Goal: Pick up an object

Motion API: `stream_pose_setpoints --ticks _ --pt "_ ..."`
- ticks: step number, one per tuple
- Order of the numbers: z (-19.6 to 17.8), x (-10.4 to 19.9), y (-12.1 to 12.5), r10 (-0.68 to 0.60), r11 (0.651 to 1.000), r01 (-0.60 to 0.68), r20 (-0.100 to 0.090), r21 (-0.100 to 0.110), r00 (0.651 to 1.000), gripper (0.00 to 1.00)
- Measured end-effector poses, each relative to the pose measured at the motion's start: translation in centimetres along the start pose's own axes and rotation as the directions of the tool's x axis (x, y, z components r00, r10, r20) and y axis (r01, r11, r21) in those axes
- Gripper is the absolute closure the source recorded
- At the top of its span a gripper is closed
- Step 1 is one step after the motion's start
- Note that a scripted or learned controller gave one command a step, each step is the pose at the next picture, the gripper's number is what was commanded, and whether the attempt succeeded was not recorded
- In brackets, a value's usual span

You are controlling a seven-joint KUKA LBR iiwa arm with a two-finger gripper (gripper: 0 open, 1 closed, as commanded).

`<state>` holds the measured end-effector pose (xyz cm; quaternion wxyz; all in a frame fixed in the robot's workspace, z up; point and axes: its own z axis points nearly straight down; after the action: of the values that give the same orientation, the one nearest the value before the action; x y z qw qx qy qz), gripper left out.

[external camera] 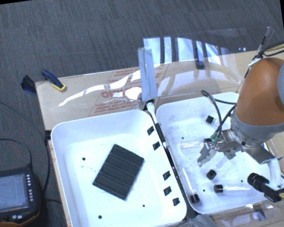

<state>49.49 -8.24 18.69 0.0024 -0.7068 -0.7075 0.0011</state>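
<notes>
Two shallow white bins sit side by side on the bench (91, 94), seen from above at a slant. The left bin (62, 148) carries one dark ribbed slab (118, 171), lying flat and turned diagonally, a little below the bin's centre. A few small dark specks dot the floor around it.

The right bin (184, 110) has the arm (263, 100) (grey, orange band above the wrist) reaching in from 3 o'clock. The gripper (209, 150) hangs over the middle of this bin, pointing toward 9 o'clock. Whether the fingers are wide or narrow cannot be told; the metal parts blur against the white floor, and nothing can be made out between them.

Small objects in the right bin: a small black piece (209, 119) at 12 o'clock from the gripper, near the bin's far wall; a second black piece (211, 174) at 6 o'clock, just below the gripper; a third (218, 188) further toward 6 o'clock; a fourth (195, 198) at about 7 o'clock, near the front-left corner. All lie apart from the gripper.

A row of black clips (157, 145) runs along the divider between the bins. A clear panel (196, 54) stands behind the right bin. A blue-and-yellow clamp (52, 80) sits at the bench's far-left edge. On the floor at 9 o'clock rests a control pendant (9, 196).
</notes>
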Motion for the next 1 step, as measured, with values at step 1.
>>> stream_pose_setpoints --ticks 1 --pt "4.4 -5.01 6.3 -0.056 0.998 0.056 0.0 -0.002 0.998 0.0"
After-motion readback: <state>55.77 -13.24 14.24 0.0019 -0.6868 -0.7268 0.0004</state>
